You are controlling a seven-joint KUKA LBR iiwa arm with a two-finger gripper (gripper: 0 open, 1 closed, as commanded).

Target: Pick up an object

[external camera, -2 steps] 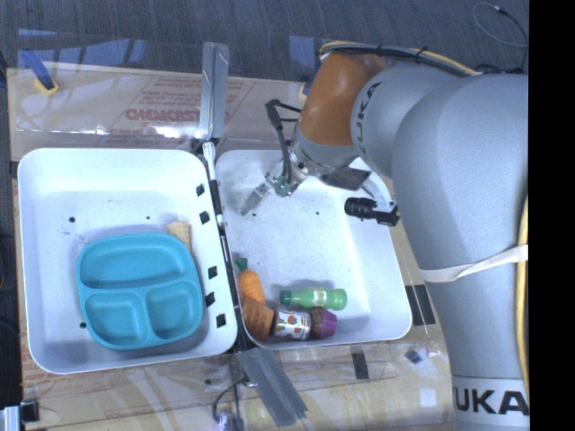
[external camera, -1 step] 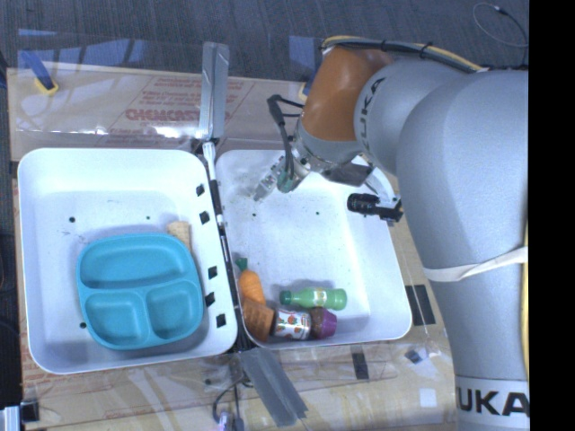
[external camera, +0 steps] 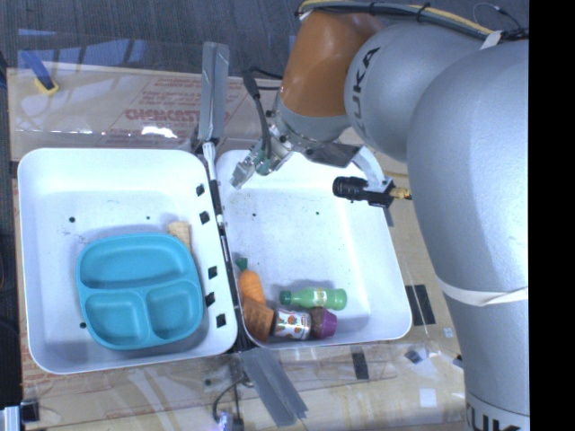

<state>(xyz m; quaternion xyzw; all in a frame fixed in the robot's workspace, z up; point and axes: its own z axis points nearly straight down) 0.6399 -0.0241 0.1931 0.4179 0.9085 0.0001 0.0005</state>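
Observation:
My gripper hangs over the back left corner of the right bin, just below the orange band of the arm. Its fingers look drawn together with nothing seen between them. Along the front edge of that bin lie an orange carrot, a green bottle, a small can with a red label and a purple piece. A brown piece sits by the carrot's lower end. All of these lie well in front of the gripper.
The left bin holds a blue divided tray with a tan object at its back right corner. A grey divider rises between the bins. The arm's bulk covers the right side.

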